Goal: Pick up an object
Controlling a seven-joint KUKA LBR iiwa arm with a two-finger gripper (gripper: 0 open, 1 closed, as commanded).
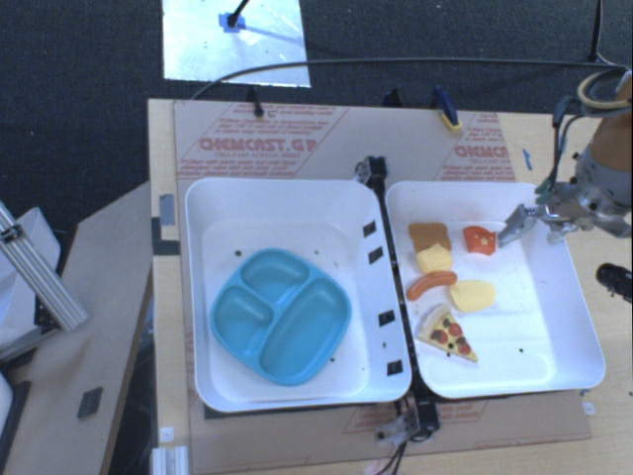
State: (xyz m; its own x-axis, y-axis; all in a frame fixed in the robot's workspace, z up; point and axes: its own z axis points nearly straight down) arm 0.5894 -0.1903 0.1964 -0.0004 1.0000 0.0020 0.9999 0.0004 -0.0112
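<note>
Leftmost, you had the left bin [213, 216] filling the centre-left of the frame, with a blue divided tray [281, 315] lying flat on its floor. Across the black divider, the right bin [564, 364] held the food toys in a loose cluster at its left half: a brown toast piece [428, 236] at the top, a yellow cheese chunk [434, 258] touching it just below, a sausage [431, 285] under that, a pale yellow piece [473, 295] beside the sausage, and a pizza slice [447, 333] lowest. A red piece [480, 239] sat to the right of the toast. Your gripper [512, 228] hung just to the right of that red piece, near it, at the upper right of the bin. You could not tell from this view how its fingers stood, and nothing showed between them.
</note>
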